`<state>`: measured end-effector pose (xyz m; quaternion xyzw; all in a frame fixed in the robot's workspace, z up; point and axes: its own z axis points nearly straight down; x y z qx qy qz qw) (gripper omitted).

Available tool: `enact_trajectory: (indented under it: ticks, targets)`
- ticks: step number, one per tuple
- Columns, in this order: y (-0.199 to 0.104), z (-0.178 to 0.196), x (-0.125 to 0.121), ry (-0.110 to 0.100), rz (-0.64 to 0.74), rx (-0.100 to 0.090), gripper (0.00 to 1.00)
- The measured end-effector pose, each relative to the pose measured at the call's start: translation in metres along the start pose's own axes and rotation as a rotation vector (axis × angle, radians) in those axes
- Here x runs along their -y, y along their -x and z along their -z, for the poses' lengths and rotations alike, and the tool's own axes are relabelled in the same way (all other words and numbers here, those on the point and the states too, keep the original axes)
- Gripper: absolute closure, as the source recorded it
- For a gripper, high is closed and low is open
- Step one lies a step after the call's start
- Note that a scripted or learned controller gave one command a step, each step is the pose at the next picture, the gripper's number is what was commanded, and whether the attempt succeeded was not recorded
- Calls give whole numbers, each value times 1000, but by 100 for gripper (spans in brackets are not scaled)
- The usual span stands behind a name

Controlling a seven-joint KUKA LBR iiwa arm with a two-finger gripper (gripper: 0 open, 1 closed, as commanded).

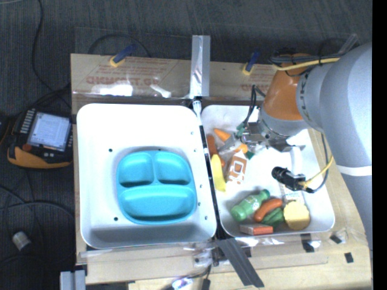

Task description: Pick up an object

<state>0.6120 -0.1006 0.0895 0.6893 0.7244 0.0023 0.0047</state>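
The gripper [249, 139] is hovering over the right bin [320, 180], seemingly above the orange carton [236, 169]; finger state: cannot tell. Descending squarely is helping.

Even overhead light, soft shadows; white bins [91, 162] near overexposed; slight overall softness, dark floor grainy.

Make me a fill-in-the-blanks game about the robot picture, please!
1. The blue tray has ____ compartments.
2. The blue tray lies in the ____ bin of the view.
3. The green bottle lies in the ____ bin of the view.
4. The band above the arm's wrist is coloured ____.

Missing words: three; left; right; orange
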Motion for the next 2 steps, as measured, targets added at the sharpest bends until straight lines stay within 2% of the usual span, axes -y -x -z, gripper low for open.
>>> enact_trajectory:
  ticks: [1, 2]
  targets:
    - [-2, 10, -1, 1, 0, -5, 100]
    - [-38, 130, -19, -12, 8, -2, 100]
